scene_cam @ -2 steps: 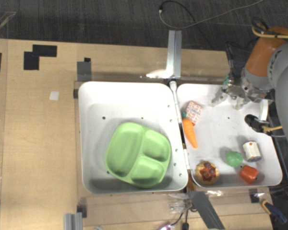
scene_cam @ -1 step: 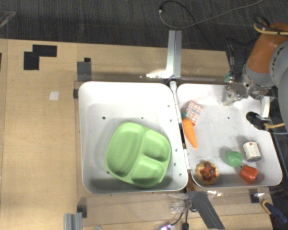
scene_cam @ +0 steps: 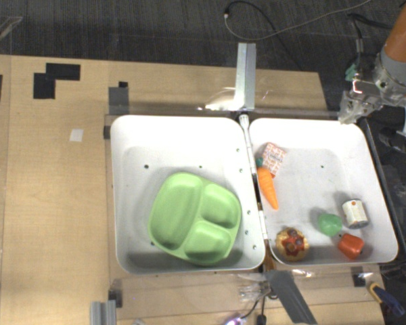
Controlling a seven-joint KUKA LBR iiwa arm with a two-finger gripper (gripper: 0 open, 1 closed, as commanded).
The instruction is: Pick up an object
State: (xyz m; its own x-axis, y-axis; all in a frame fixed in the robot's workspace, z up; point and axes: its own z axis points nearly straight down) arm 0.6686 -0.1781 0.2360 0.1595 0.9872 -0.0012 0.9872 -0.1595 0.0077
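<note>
camera view: carrot [scene_cam: 267, 187] well apart from gripper [scene_cam: 352, 111].

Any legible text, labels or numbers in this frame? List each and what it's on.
None legible.
Red-and-white packet: a printed pattern, too blurred to read.
White can: a dark band, no characters resolvable.
Green tray, carrot: no markings visible.

Smooth white plastic bins [scene_cam: 183, 131]; matt green plastic tray [scene_cam: 194, 217]; wood-look bench [scene_cam: 47, 202].

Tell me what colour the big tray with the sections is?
The sectioned tray is light green, seen in the camera view.
</note>
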